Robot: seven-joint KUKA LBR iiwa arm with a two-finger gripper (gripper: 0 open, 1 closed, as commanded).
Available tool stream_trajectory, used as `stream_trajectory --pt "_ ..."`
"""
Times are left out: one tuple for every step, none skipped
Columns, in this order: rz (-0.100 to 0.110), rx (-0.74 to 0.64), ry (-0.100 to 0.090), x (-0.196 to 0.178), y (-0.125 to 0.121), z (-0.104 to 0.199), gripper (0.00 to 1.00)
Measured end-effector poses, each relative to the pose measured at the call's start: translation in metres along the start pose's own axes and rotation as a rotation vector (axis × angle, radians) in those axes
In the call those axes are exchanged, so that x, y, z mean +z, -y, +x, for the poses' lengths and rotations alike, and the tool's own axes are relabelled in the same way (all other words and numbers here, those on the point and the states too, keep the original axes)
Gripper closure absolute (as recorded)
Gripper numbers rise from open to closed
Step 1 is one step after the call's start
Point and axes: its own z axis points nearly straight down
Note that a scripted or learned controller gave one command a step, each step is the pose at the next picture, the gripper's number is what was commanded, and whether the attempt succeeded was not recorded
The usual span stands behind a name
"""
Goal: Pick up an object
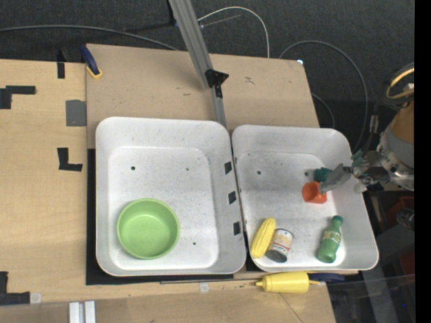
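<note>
Hand is reaching in from the three o'clock side of the right bin, and you are looking at it hovering right over a small orange object near the bin's centre-right. Whether that hand is spread wide or pinched narrow, you cannot tell from this slanted overhead view; its tip is merging with the orange piece, and nothing is visibly clamped between fingers.

Judging from this, the pick is not yet done: you are watching an approach or an attempted grasp, with the lift left to come. The orange object appears to be sitting on the bin floor.

Other candidates are waiting toward six o'clock in the same bin: a yellow corn cob, a small can touching it, and a green bottle well apart at five o'clock. A yellow bottle is lying on the desk just beyond the bin's near rim. In the left bin, a green bowl is resting at seven o'clock.
</note>
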Motion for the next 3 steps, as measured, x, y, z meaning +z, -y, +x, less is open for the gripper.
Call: stream_trajectory --pt "-0.001 0.0 0.0 0.0 0.0 0.0 0.0" --pt "0.006 0.001 -0.001 0.063 -0.003 0.001 0.0" --pt "0.005 0.0 -0.001 0.11 -0.003 0.01 0.0"
